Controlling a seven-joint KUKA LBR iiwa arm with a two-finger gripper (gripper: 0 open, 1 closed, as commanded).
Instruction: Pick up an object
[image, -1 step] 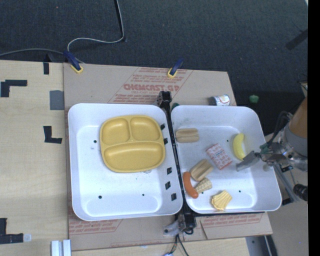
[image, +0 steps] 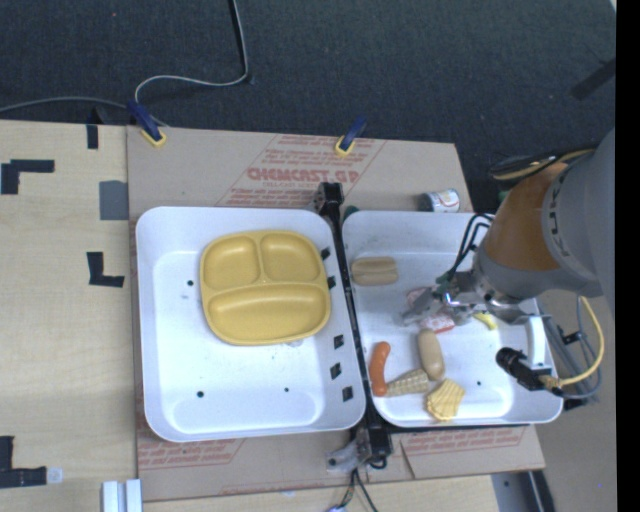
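Observation:
The right bin (image: 400, 232) holds several toy foods. A tan bun (image: 374, 271) lies at its upper left, and an orange-red carrot-like piece (image: 379, 366) lies near its left wall. A beige sausage (image: 430, 353), a cone-shaped piece (image: 408, 382) and a yellow ridged piece (image: 445, 399) sit toward the front. My gripper (image: 437, 304) is low in the middle of this bin, above a pinkish-white object (image: 436, 321). Its tips blur into that object. A small yellow item (image: 486, 321) peeks out under the wrist.
The left bin (image: 165, 300) carries a yellow divided plate (image: 266, 286) in its upper half. The orange-banded arm (image: 530, 235) covers the right bin's right side. A black divider (image: 343, 300) runs between the bins. Cardboard lies beneath.

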